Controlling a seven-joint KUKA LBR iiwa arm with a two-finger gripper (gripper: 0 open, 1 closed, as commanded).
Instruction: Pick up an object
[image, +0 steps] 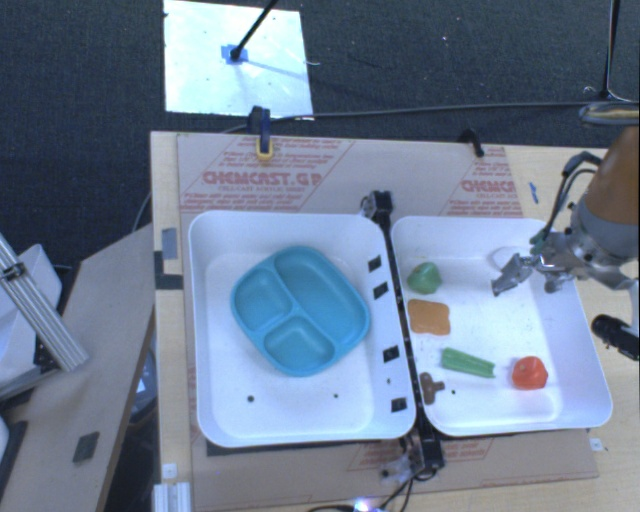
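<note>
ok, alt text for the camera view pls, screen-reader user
A grey robot arm's gripper hovers over the right white bin, which holds a green round piece, an orange flat piece, a green stick, a red piece and a small brown piece. The left white bin holds a blue divided plate.

Blue plate (300, 310) in left bin (215, 330); toys in right bin (575, 400).

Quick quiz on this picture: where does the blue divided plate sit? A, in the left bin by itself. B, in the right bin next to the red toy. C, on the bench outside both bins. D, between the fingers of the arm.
A: the blue divided plate lies flat in the left bin, while the small toys, such as the red toy, are in the right bin.
</note>
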